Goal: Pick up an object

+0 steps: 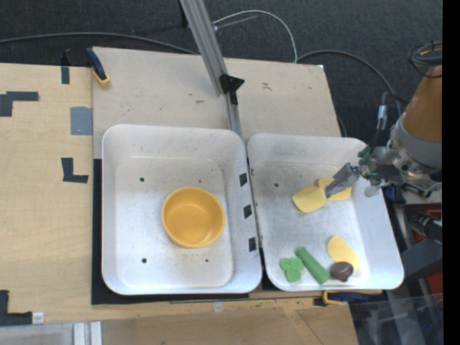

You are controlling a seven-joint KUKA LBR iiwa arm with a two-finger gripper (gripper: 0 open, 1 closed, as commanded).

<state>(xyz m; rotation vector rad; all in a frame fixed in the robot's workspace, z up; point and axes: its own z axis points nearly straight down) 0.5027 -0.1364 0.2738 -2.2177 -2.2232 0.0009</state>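
Note:
The right bin holds a flat yellow piece, a yellow oval piece, a green stick-shaped toy and a small brown object. A yellow bowl sits upright in the left bin. My gripper reaches in from the right edge of the right bin, and its tip is low over the right end of the flat yellow piece. Whether it touches that piece is hidden by the gripper itself.
A grey metal pole slants from the top of the view down to the divide between the bins. Cables run across the dark floor behind the bench. A yellow-and-blue clamp sits at the board's back left corner.

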